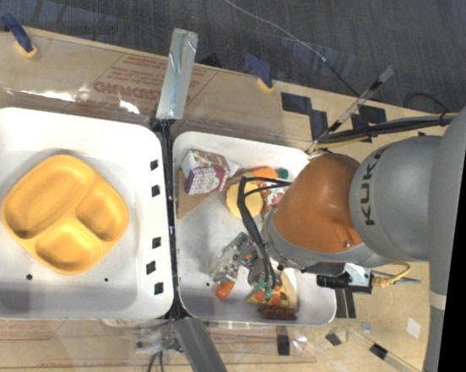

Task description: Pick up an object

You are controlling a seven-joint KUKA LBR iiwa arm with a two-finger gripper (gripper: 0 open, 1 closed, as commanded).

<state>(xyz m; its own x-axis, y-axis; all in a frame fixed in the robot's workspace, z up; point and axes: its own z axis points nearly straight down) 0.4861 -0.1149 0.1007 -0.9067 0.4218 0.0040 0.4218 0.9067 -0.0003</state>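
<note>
Over right bin, I had pincer low among clutter; could not tell finger state. Nearest candidate, small orange piece, lay just beside it near front wall. Purple carton sat near back. Risk I judged: crowded items near wall could block fingers, causing miss or slip.

A yellow three-compartment plastic tray is lying in the left shallow white bin, which is sitting on the brown cardboard-covered counter.
</note>
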